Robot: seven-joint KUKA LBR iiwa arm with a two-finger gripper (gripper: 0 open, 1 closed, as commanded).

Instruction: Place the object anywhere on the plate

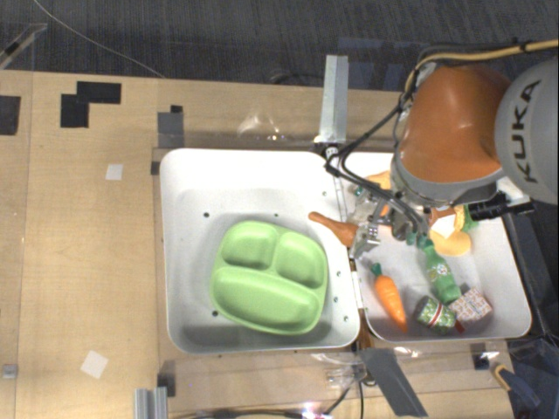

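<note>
Plate [269, 279], lime green with three compartments, lies in the left bin [188, 199], a little toward that bin's right side, and nothing rests on it. A brown, pear-shaped piece with a thin neck [334, 225] sits at the dividing wall between the two bins, just beside the plate's upper right corner but not on it. The tool [377, 232] hangs directly to the right of that piece, over the left edge of the right bin [515, 308], under the arm's orange band [450, 125]. Its metal parts crowd together in shadow, so I cannot tell how far it is spread, and whether it touches the brown piece is unclear. In the right bin, a carrot [389, 297] lies near the left wall, a green bottle [439, 273] lies at a slant beside it, a small can [435, 313] and a patterned carton [472, 306] sit close together near the front wall, and a yellow item [452, 238] is partly hidden behind the arm. Both bins rest on the wooden worktop [79, 260].
</note>
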